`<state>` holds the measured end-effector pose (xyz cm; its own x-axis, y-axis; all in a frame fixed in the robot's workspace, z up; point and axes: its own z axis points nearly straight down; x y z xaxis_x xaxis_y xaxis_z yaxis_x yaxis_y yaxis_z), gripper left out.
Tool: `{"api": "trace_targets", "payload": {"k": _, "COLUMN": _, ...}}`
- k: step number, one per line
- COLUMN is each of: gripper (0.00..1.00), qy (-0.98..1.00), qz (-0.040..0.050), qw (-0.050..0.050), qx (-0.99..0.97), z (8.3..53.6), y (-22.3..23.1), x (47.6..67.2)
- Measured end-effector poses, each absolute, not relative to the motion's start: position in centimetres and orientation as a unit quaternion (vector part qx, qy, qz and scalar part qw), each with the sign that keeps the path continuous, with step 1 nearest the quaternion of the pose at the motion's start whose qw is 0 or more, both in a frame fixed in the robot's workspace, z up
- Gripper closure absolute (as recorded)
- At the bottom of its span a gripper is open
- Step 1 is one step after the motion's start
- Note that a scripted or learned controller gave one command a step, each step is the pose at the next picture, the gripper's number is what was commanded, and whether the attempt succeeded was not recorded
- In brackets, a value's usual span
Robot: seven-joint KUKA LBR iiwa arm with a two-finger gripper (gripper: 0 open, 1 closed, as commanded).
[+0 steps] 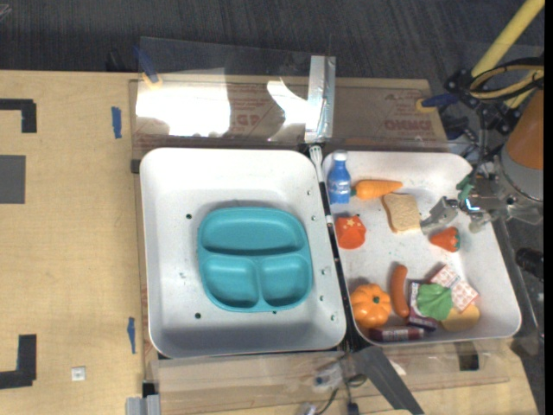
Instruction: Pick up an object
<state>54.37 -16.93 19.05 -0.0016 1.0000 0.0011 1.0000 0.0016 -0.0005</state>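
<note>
The right bin (497, 258) holds toy food. A small red piece (445, 239) lies near its right side, and my gripper (456, 216) hangs just above and beside it, coming in from the right edge. Nothing shows held in it. Further left lie a slice of bread (401, 213), a carrot (378, 188), a blue bottle (338, 178) and a red tomato (350, 230).
At the right bin's front lie an orange pumpkin (371, 305), a sausage (398, 288), a green leaf (432, 301), a pink-checked packet (455, 287) and a dark stick (399, 334). The left bin (164, 188) holds a teal divided plate (255, 256). Cables crowd the back right.
</note>
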Motion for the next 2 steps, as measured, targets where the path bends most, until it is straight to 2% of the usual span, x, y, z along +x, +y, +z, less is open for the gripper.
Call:
{"api": "trace_targets", "payload": {"k": 1, "gripper": 0.00, "qy": -0.576, "qz": 0.0010, "qw": 0.001, "qx": -0.818, "z": 13.8, "y": -16.4, "x": 60.0}}
{"api": "trace_targets", "payload": {"k": 2, "gripper": 0.00, "qy": -0.591, "qz": -0.0033, "qw": 0.006, "qx": -0.806, "z": 9.1, "y": -20.0, "x": 57.0}}
